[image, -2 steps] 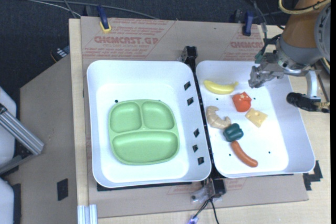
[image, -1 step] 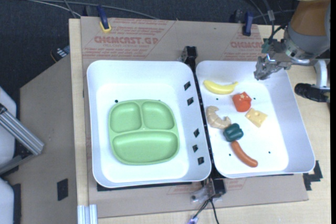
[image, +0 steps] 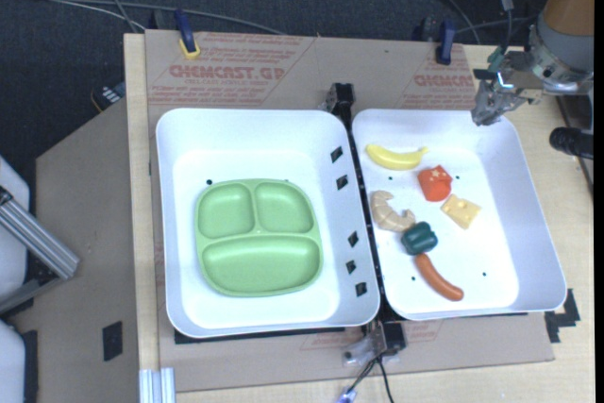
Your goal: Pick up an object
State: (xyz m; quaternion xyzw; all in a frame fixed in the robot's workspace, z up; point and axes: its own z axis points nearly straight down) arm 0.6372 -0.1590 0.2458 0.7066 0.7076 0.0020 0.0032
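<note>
Two white bins side by side on a bench, toy food in the right one.
Left bin (image: 179,156) holds a green tray (image: 257,237) with three compartments, lying flat near the middle. Right bin (image: 528,241) holds six items, loosely clustered in its left half: banana (image: 394,157) at the far side; beige piece (image: 390,211) below it; green piece (image: 419,239) touching the beige one; sausage (image: 440,279) nearest the front; red piece (image: 434,183) and yellow cheese wedge (image: 461,210) just beside each other. Gripper (image: 488,111) hangs at the bin's far right corner, well apart from the food; cannot tell whether its jaws are apart or closed. Nothing seen between them.
</note>
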